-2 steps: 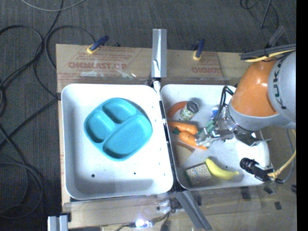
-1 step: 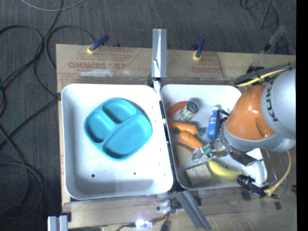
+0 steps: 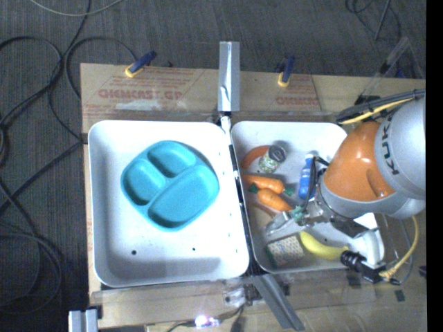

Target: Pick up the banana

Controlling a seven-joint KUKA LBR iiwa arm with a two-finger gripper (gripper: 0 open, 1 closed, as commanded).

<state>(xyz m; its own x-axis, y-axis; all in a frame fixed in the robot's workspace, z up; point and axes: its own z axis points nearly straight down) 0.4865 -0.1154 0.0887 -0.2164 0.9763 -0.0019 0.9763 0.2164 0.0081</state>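
Camera view puts your hand [image 3: 291, 221] low in the right bin [image 3: 325, 131], just left of the banana [image 3: 320, 245] at its near edge; its grip state is unreadable. Shift right, clear of the carrots [image 3: 271, 192], then descend squarely.

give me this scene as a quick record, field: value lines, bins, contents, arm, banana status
left bin: holds a blue divided plate
right bin: holds the banana, two carrots, a small bottle and other clutter
arm: reaches in from the right, over the right bin
gripper: low in the right bin, just left of and above the banana
banana status: lying in the bin at the front, partly under the arm; not seen between the gripper's fingers
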